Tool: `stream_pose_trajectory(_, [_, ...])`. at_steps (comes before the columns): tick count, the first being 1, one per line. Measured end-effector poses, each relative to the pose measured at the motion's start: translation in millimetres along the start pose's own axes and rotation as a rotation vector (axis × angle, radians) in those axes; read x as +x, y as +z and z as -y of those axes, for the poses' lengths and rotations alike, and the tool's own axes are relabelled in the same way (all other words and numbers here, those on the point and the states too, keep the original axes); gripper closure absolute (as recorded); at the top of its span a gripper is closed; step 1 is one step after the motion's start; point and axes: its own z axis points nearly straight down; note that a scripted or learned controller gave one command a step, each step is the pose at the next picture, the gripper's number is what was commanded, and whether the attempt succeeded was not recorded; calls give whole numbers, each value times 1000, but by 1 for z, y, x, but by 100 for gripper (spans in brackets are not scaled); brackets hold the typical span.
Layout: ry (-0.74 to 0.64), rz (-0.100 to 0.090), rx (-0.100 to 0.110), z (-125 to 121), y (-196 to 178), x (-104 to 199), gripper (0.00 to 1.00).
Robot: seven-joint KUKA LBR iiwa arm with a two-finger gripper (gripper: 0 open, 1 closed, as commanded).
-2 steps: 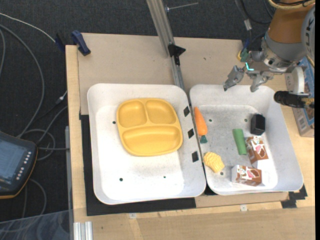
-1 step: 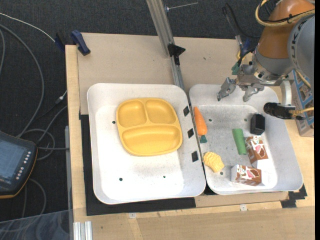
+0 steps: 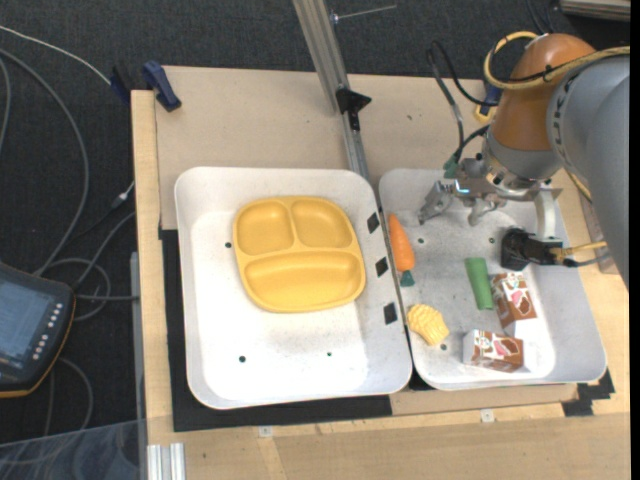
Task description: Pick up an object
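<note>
My gripper [image 3: 458, 204] hangs low over the upper part of the right bin [image 3: 585, 358], grasping nothing; whether it is released or clenched I cannot tell. Below it lie the carrot [image 3: 401, 245], green block [image 3: 479, 281] and corn [image 3: 427, 324], loose for picking.

We are viewing a handheld control pendant [image 3: 28, 330] lying at the left edge on dark carpet [image 3: 70, 88], with cables [image 3: 60, 168] trailing nearby; a blue clamp [image 3: 161, 84] is gripping the wooden bench's [image 3: 250, 98] far-left corner.
</note>
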Motion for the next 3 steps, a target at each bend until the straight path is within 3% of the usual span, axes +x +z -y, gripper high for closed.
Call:
stream_pose_trajectory(1, [0, 1, -4, 0, 18, 1, 0])
stream_pose_trajectory(2, [0, 1, -9, -1, 5, 1, 100])
stream_pose_trajectory(3, [1, 3, -18, -1, -60, -2, 100])
